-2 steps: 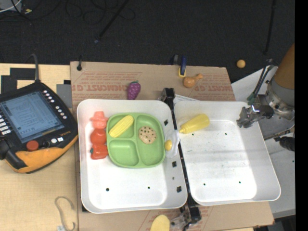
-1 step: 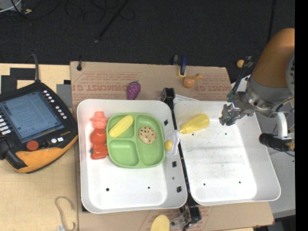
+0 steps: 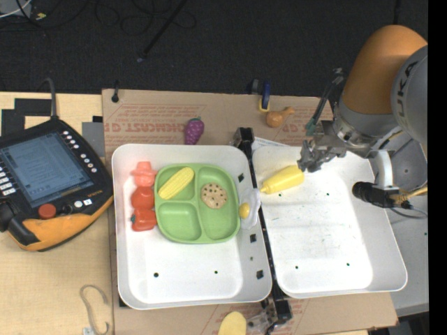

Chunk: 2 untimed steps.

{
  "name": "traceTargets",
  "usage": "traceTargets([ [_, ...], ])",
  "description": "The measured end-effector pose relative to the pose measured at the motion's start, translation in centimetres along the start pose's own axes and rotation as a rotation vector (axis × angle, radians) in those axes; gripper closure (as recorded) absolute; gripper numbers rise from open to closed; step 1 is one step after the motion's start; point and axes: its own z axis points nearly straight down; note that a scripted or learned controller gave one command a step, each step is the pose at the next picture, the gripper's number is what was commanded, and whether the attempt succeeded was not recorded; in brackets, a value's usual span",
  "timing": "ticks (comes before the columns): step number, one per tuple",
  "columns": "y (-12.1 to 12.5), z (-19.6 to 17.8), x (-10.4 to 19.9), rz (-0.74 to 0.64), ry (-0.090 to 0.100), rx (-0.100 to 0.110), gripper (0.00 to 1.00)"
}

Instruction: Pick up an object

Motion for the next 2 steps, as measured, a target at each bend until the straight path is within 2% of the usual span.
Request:
traceTargets([
  [1,2.1,1.5,3.0,0.003,-0.001,0.001,1.00],
  [2,1.4,0.9,4.1,0.005,-0.001,0.003,1.00],
])
